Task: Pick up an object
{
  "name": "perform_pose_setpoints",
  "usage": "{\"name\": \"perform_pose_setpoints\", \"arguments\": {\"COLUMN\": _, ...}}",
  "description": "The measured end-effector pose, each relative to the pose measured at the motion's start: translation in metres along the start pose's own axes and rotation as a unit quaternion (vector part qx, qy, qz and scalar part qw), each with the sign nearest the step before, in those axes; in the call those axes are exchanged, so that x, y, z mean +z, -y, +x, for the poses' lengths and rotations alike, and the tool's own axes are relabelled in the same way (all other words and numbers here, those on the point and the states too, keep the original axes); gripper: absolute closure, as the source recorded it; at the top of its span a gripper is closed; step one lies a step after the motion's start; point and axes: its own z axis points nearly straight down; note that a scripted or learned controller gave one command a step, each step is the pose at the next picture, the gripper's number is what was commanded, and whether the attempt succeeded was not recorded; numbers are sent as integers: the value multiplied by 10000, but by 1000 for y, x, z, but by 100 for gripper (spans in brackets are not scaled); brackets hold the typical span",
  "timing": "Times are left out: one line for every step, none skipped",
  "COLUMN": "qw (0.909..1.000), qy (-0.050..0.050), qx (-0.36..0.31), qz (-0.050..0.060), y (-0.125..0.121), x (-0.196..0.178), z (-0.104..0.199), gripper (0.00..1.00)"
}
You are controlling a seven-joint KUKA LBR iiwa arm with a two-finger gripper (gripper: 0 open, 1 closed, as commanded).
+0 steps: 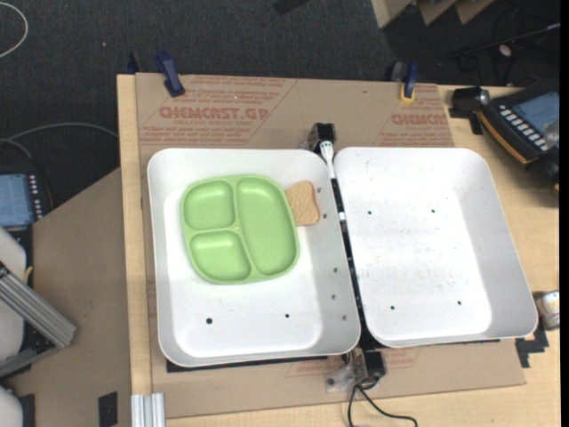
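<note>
Left white shallow plastic bin (178,327) on the tabletop (222,105): a light green three-compartment plastic plate (238,229) lies toward 11 o'clock, with a small tan cracker-like piece (304,203) touching its rim at 2 o'clock. End effector state: cannot tell. Step judged: approach not begun. Next, descend over either object in the left bin.

The desk (231,105) was a brown board printed with red lettering, held at its far edge by a blue clamp (169,72) and a yellow-handled clamp (408,85). Two shallow white bins lay directly on it, side by side and touching along their inner rims: the left bin (249,327) and the right bin (427,247). A black cable (373,403) trailed from the near edge.
</note>
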Motion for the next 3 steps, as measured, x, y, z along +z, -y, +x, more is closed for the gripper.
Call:
{"name": "perform_pose_setpoints", "arguments": {"qw": 10000, "qy": -7, "qx": -70, "qz": 4, "y": 3, "x": 1, "z": 147, "gripper": 0}}
{"name": "perform_pose_setpoints", "arguments": {"qw": 10000, "qy": 2, "qx": -29, "qz": -6, "y": 3, "x": 2, "z": 218, "gripper": 0}}
{"name": "perform_pose_setpoints", "arguments": {"qw": 10000, "qy": 9, "qx": -64, "qz": 44, "y": 5, "x": 63, "z": 365, "gripper": 0}}
